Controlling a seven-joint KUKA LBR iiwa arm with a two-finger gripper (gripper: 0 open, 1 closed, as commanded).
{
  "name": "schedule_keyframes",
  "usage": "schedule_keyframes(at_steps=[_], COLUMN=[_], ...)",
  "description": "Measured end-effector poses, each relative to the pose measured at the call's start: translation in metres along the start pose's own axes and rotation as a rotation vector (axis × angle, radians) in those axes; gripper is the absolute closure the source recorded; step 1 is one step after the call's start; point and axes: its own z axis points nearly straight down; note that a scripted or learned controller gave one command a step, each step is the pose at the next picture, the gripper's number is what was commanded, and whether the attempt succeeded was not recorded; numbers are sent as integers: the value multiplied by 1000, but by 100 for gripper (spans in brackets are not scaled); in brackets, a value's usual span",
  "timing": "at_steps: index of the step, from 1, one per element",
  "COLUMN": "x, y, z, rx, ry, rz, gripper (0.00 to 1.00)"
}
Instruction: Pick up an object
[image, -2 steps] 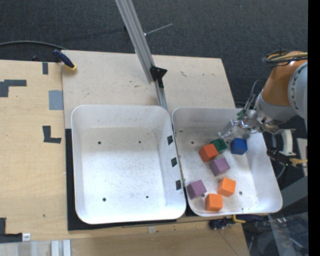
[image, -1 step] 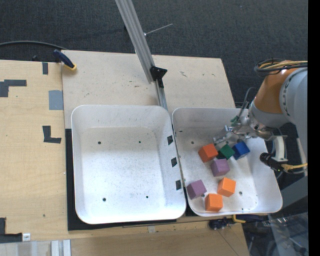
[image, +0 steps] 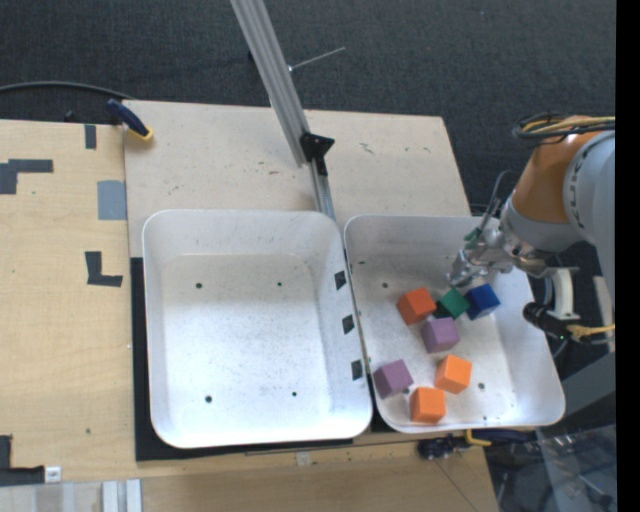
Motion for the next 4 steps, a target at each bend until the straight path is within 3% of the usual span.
schedule_keyframes(at_steps=[2, 3, 4], x=[9, 9, 62], y=[-1, -1, -8], z=[-103, -106, -111], rx=[-7, -1, 0], ry=[0, 1, 3], rz=[1, 3, -2], gripper=[100, 100, 100])
